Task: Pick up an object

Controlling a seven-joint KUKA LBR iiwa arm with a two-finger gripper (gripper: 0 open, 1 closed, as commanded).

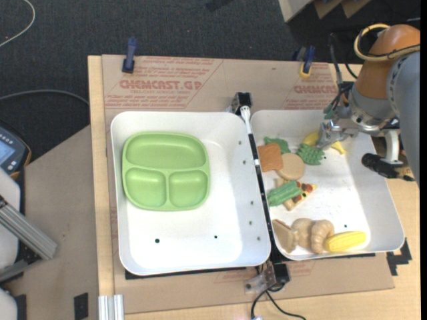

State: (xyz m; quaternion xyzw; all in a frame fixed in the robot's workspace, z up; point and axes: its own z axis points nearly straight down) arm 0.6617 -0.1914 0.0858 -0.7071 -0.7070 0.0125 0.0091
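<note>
The right bin [373, 199] holds several toy foods. Among them are a green leafy piece [275, 143], a brown toast square [270, 157], a tan round biscuit [291, 168], a green pickle [283, 193], a tan lumpy piece [308, 232] and a yellow corn cob [345, 241]. My gripper [329, 134] hangs low over the bin's far side. It sits right above a yellow piece [311, 139] and beside a green ridged piece [311, 155]. The gripper's body hides part of the yellow piece. Nothing visibly hangs from the gripper.
The left bin [227, 232] carries a green divided plate [165, 171] in its far left part. A black divider rail [255, 172] runs between the bins. Blue clamps [129, 55] hold the brown board at the back. The arm's orange band [393, 42] is at the upper right.
</note>
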